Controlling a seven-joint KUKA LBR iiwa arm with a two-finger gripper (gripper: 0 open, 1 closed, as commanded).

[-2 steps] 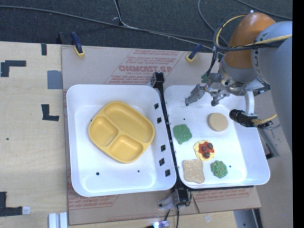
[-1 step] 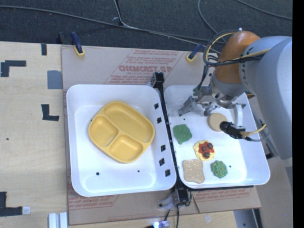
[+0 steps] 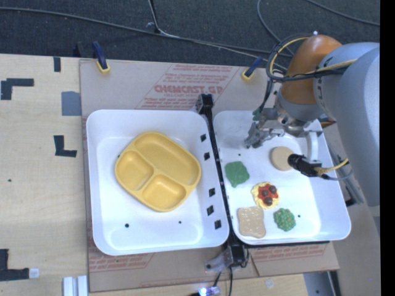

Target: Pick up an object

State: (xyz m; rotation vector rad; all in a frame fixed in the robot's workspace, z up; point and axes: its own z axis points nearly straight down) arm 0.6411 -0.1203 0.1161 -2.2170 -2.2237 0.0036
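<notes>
End effector [image 3: 254,139] hangs over the far part of the right bin [image 3: 330,230], near the wall that divides the two bins, and whether it is wide or narrow I cannot tell, because it is small and dark against the white floor; nothing is visible in it. Just beside it, toward the right edge of this bin, lies a round beige piece [image 3: 281,158], and a little nearer to the front is a green leafy piece [image 3: 236,172], close to the dividing wall. Further toward the front edge lie a small pizza-like piece [image 3: 266,194] with red and dark spots, a pale toast-like slice [image 3: 251,221] and a small green broccoli-like piece [image 3: 284,219]; all of them rest apart from each other on the bin floor. I judge that the task is at its beginning: no object is lifted, and the approach, the closing and the lift are all left to do. The beige piece and the green leafy piece seem the nearest candidates. The left bin [image 3: 102,227] carries a yellow divided tray [image 3: 158,170], lying at an angle. Both bins stand on a cardboard sheet [image 3: 179,85] with red print, which lies on the wooden table [image 3: 37,190]; beyond the far edge of the table the floor is dark, with some cables [image 3: 148,17] on it.
</notes>
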